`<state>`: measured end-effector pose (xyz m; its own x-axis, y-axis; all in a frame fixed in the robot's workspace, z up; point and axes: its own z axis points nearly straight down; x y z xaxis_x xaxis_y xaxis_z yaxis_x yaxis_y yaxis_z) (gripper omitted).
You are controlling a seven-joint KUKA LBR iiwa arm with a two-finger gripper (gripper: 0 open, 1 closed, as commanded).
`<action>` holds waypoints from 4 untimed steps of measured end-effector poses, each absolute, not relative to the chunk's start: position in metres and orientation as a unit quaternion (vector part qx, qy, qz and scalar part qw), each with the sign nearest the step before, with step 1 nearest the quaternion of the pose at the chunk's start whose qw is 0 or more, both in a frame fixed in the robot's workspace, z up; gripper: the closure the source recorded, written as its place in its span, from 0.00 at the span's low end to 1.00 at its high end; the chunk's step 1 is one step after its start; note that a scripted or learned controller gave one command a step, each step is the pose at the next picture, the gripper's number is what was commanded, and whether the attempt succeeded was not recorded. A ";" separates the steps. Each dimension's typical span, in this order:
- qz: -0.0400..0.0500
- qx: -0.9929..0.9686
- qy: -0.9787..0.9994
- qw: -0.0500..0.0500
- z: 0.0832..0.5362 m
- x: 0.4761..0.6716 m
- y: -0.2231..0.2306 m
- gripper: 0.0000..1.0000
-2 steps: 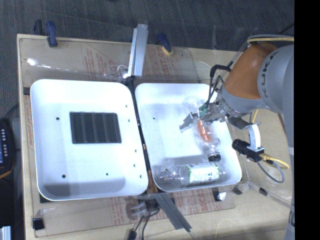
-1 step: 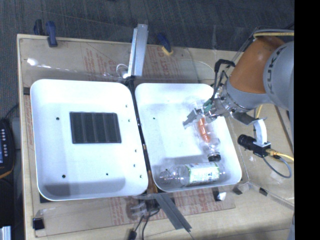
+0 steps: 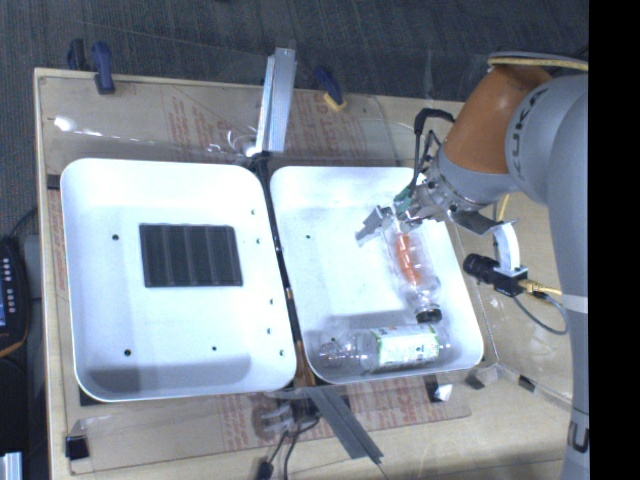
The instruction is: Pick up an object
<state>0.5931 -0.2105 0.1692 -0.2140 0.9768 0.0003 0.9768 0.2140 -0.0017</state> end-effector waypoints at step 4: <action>0.000 -0.561 -0.828 -0.001 0.189 0.603 -0.209 0.00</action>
<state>0.6025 -0.2090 0.1888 -0.3699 0.9291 -0.0017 0.9291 0.3699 0.0007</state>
